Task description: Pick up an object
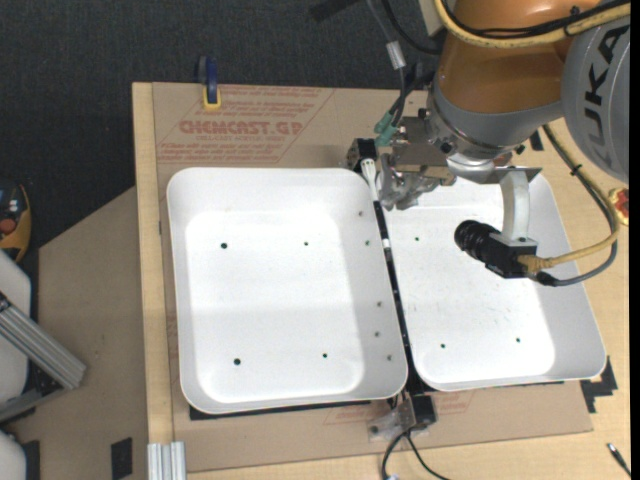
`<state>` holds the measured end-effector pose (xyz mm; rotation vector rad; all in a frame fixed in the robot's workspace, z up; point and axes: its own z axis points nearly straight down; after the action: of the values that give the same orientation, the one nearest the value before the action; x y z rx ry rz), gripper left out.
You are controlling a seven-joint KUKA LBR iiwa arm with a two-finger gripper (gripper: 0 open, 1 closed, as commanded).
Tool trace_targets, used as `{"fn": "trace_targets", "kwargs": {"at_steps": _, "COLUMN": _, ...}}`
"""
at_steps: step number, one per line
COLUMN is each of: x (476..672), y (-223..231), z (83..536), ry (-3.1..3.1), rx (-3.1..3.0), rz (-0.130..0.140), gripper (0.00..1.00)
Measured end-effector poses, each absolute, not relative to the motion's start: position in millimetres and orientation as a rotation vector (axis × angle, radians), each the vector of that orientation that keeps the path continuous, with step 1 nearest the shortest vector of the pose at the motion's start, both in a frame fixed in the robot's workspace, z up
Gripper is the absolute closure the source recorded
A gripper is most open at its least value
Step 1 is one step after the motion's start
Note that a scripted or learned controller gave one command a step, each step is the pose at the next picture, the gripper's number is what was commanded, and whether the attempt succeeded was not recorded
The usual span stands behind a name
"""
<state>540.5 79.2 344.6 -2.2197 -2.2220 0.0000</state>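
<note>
Your arm is hovering at the upper centre of the frame, pincer (400, 190) sitting over the right bin (500, 353)'s top-left corner. You are searching; no object is showing in either bin, left bin (270, 298) included. Next, find a target.

Smooth white plastic bins (270, 288), faintly glossy, on a matt brown cardboard-like tabletop (250, 118). Glossy orange band (520, 8) over grey metallic-looking wrist housing (480, 133). Dark, rough carpet-like floor (100, 28).
</note>
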Motion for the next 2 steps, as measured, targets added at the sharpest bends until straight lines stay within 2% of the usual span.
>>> {"fn": "trace_targets", "kwargs": {"at_steps": 1, "x": 565.3, "y": 111.2, "z": 240.9, "ry": -2.22, "rx": -2.214, "rz": 0.012, "gripper": 1.0}}
{"fn": "trace_targets", "kwargs": {"at_steps": 2, "x": 579.3, "y": -2.8, "z": 288.1, "ry": -2.214, "rx": -2.239, "rz": -0.001, "gripper": 1.0}}
